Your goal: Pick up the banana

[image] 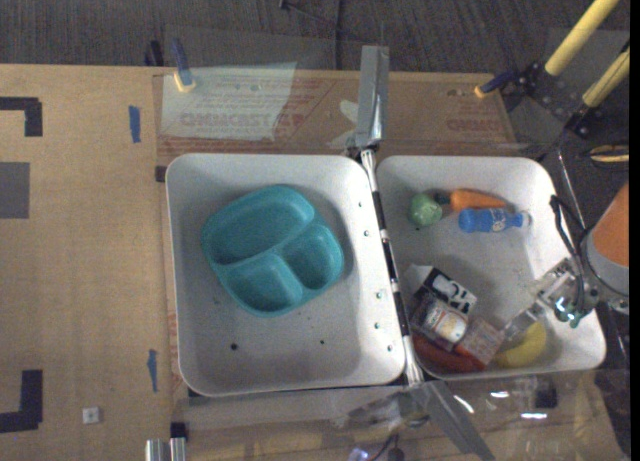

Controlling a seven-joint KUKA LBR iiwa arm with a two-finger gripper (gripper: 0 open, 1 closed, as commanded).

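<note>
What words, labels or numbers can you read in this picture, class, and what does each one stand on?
"QUICKEST" or similar, red print on the clear sheet above the left bin: blurred, reading unsure.
Red print on the cardboard above the right bin: too blurred to read.
Label on the blue bottle: too small.
Labels on the jar and the black packet: too small.

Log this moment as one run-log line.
gripper: right bin, just above banana | grasp: not seen | banana: near front wall | left bin: teal tray
</note>
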